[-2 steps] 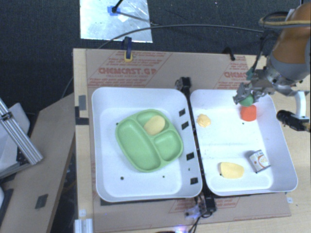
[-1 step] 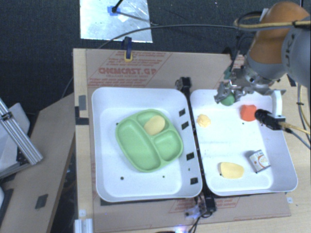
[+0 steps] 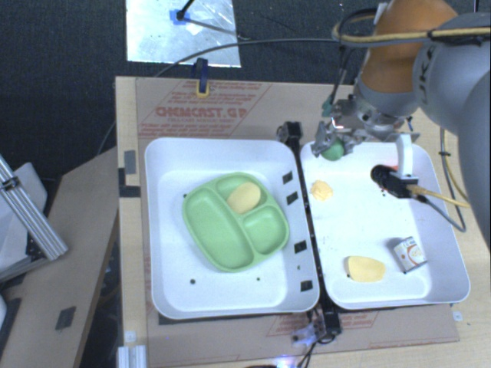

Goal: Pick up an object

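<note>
Green ball (image 3: 333, 150) between fingers (image 3: 325, 138), round

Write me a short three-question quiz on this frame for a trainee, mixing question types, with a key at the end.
1. True or false: the yellow piece in the left bin lies in a compartment of the green divided plate.
2. The small box lies in which part of the right bin? A) near corner, towards the arm's side B) far corner C) against the divider between the bins
3. What is the colour of the small round thing at the gripper?

Key: 1 true; 2 A; 3 green.
</note>
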Controlling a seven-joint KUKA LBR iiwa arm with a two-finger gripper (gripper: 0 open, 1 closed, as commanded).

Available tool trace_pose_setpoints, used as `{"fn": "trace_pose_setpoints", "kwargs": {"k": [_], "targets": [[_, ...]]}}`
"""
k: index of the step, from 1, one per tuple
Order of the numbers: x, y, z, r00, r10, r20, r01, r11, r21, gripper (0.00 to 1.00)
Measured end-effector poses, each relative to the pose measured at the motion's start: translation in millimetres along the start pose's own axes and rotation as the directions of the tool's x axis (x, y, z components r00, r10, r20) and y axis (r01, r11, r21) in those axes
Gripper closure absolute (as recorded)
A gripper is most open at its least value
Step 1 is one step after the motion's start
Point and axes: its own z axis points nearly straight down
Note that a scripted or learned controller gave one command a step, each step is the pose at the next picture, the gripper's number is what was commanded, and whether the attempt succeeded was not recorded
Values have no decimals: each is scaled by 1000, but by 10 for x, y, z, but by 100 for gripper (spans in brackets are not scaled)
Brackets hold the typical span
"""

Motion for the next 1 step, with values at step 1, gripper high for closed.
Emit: {"fn": "trace_pose_setpoints", "kwargs": {"k": [1], "targets": [[561,-1,114,1000,1,0,-1,1000,2,100]]}}
